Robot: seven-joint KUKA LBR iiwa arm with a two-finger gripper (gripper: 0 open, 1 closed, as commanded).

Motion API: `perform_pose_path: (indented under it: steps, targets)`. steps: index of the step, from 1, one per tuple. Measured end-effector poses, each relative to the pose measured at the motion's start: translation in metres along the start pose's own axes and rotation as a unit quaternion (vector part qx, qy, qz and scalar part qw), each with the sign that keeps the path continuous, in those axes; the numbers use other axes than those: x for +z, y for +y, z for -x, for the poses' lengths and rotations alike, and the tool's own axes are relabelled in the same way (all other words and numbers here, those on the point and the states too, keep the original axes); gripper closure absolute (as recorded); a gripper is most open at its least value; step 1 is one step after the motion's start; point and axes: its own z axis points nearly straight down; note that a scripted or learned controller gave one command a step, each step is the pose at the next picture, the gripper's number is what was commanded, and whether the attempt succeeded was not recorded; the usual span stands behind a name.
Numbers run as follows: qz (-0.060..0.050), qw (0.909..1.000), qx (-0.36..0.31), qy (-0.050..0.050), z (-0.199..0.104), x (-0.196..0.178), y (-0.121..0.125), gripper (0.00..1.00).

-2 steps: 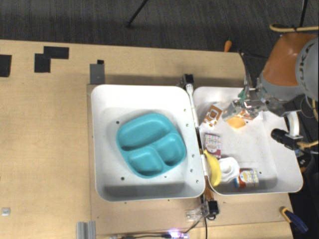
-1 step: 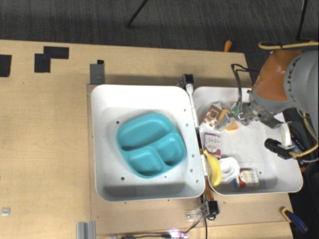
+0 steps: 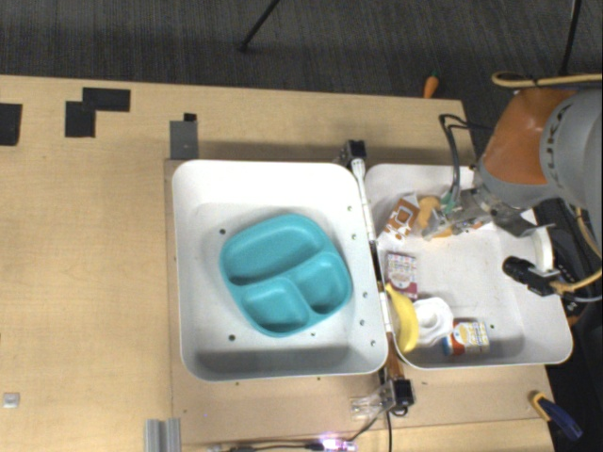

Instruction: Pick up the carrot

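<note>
The carrot (image 3: pixel 428 211) is a short orange-tan piece lying in the back left part of the right bin (image 3: pixel 509 290), just right of a brown and white snack packet (image 3: pixel 400 217). My gripper (image 3: pixel 448 222) is low in that bin, right beside the carrot on its right side and seeming to touch it. The grey arm with its orange band (image 3: pixel 516 144) reaches in from the right and hides the bin's back right corner.
A pink and white packet (image 3: pixel 401 271), a banana (image 3: pixel 405 318), a white bottle (image 3: pixel 433 316) and a small carton (image 3: pixel 469 336) lie along the right bin's left and front. The left bin (image 3: pixel 198 337) holds a teal divided plate (image 3: pixel 283 273).
</note>
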Motion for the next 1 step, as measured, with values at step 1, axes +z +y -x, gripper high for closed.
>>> perform_pose_path:
  steps: [1]
  targets:
    - [0.0,0.9973,-0.074,0.003,-0.0908,-0.0907,0.0556,1.0]
